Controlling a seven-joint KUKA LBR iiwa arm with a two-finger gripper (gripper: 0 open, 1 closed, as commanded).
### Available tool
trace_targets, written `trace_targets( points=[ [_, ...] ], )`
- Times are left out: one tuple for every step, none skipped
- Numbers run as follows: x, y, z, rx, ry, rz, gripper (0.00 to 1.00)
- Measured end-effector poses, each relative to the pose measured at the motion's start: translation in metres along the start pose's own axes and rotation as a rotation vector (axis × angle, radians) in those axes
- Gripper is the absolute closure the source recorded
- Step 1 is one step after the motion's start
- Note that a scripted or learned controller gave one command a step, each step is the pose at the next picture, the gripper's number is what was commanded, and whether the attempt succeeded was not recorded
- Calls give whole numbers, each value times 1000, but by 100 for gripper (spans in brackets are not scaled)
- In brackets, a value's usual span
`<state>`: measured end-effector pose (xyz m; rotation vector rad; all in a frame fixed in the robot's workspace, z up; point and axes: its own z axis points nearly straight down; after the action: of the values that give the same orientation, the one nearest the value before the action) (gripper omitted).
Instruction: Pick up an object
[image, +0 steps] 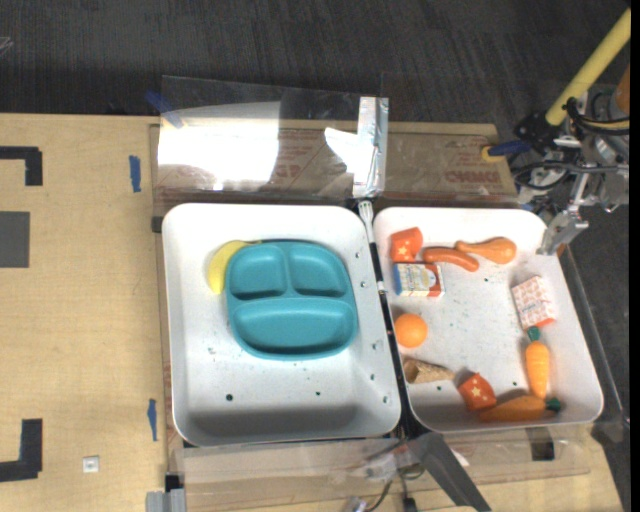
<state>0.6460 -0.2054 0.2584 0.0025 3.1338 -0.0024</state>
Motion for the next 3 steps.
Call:
trace_targets(
  points=[
    [7, -16, 159, 2, -5, 83, 0],
    [-7, 50, 171, -3, 1, 146, 0],
    [-10, 111, 170, -3, 3, 160, 0]
  ],
)
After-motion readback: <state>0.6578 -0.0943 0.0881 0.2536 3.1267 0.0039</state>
